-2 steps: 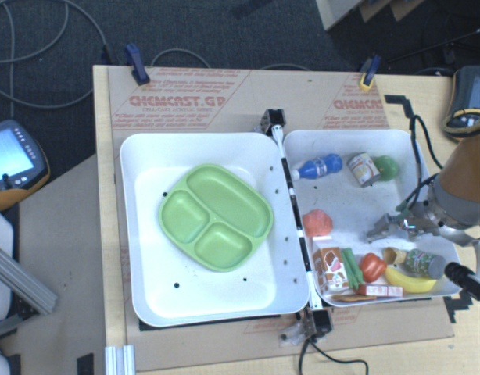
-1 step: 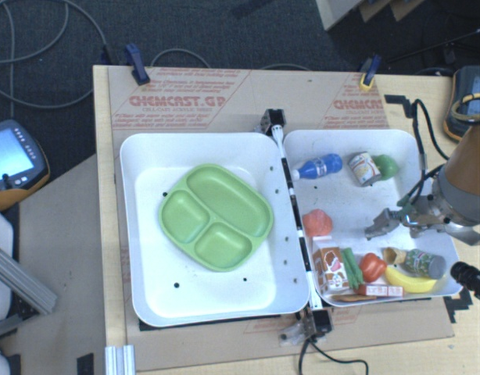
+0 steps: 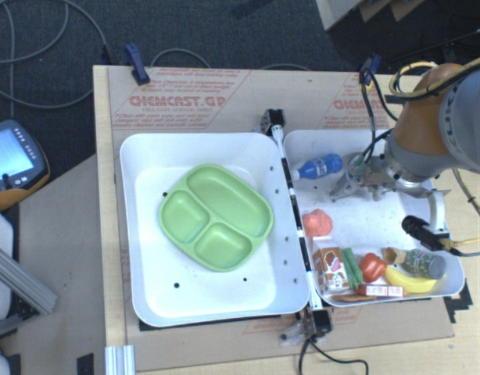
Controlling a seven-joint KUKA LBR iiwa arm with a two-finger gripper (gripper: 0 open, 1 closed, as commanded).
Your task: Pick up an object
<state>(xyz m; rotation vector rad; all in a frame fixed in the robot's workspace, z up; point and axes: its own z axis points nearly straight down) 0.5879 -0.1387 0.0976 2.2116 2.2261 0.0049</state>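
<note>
The metal two-finger gripper (image 3: 357, 184) hung over the right white bin (image 3: 381, 143), finger state impossible to tell. Beside it lay the small blue plastic bottle (image 3: 319, 167): likely light, slick, best pinched mid-body.

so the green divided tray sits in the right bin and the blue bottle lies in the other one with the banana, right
Not quite. The camera view shows the green divided tray in the left bin, not the right one. The blue bottle does lie in the other bin with the banana.

Grey arm (image 3: 467, 119), orange band (image 3: 422, 123), black cables, metallic gripper (image 3: 365, 180)
</note>
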